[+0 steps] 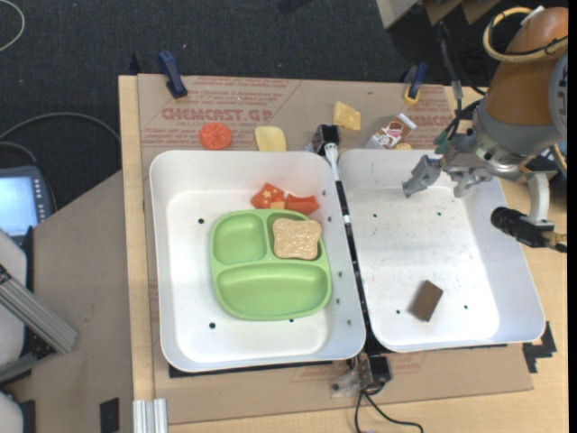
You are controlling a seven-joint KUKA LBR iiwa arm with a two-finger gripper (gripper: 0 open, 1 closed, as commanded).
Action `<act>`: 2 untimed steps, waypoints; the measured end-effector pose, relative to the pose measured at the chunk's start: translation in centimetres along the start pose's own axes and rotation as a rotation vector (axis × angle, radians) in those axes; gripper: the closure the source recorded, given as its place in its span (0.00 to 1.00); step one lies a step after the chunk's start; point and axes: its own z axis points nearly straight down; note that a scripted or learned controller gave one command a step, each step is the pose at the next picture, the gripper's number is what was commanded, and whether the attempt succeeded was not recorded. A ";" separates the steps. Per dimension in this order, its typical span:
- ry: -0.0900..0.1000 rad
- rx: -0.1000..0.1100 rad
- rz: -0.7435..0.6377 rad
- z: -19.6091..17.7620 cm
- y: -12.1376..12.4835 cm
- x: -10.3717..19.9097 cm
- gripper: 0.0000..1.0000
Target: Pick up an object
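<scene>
Your metal gripper (444, 178) hovers, fingers spread and empty, above the speckled right bin (469, 269); a brown block (426, 300) lies well apart.

Two white bins (171, 269), one green plate (236, 289), one brown block (426, 299)

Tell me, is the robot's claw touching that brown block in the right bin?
Apart. The camera view shows the gripper near the right bin's upper edge, with bare white floor between it and the brown block near the lower edge.
</scene>
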 end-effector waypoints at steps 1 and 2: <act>0.001 0.008 0.004 1.4 -8.5 -0.9 0.00; 0.001 0.004 0.002 11.6 -13.0 0.8 0.00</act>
